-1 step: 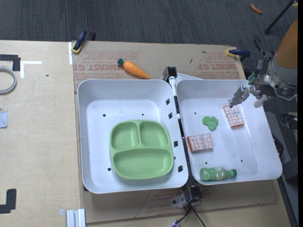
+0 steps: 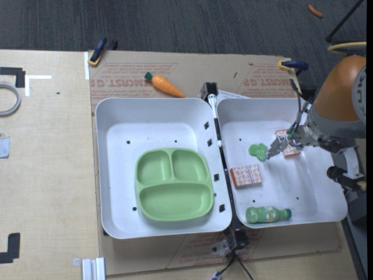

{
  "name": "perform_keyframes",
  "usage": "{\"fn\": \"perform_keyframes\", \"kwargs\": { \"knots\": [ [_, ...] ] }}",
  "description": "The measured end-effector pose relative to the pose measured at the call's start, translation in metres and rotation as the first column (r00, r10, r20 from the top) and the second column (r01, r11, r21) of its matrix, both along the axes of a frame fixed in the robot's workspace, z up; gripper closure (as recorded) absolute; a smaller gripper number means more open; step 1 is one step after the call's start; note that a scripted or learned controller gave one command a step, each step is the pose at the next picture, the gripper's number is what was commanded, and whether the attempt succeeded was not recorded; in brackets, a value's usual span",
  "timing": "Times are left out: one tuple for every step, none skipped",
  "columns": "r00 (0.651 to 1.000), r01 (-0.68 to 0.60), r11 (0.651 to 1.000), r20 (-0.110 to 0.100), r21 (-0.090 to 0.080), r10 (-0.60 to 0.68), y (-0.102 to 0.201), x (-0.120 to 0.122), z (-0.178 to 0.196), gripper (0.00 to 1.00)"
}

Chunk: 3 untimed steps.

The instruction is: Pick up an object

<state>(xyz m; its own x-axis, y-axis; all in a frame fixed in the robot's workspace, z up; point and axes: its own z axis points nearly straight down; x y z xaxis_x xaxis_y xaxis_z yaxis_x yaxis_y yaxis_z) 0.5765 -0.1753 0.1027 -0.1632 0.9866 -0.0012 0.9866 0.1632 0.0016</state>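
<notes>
gripper [image 2: 271,152] low in the right bin [image 2: 326,206], approach step, tips just beside the green piece [image 2: 257,151], can't tell its open/closed state; next needs centring on it, then closing

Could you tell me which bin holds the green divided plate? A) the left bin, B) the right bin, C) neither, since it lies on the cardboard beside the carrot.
A: the green divided plate lies flat inside the left bin, while the right bin holds a green bottle and a small box.
</notes>
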Motion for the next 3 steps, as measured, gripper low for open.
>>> {"fn": "perform_keyframes", "kwargs": {
  "knots": [
    [0.961,-0.277,0.961,0.005,-0.006,0.277,-0.010,0.022,-0.005,0.00],
    [0.956,-0.294,0.956,0.009,-0.007,0.294,0.002,0.083,-0.004,0.00],
    [0.956,-0.294,0.956,0.016,-0.013,0.294,0.001,0.085,0.007,1.00]
  ]
}}
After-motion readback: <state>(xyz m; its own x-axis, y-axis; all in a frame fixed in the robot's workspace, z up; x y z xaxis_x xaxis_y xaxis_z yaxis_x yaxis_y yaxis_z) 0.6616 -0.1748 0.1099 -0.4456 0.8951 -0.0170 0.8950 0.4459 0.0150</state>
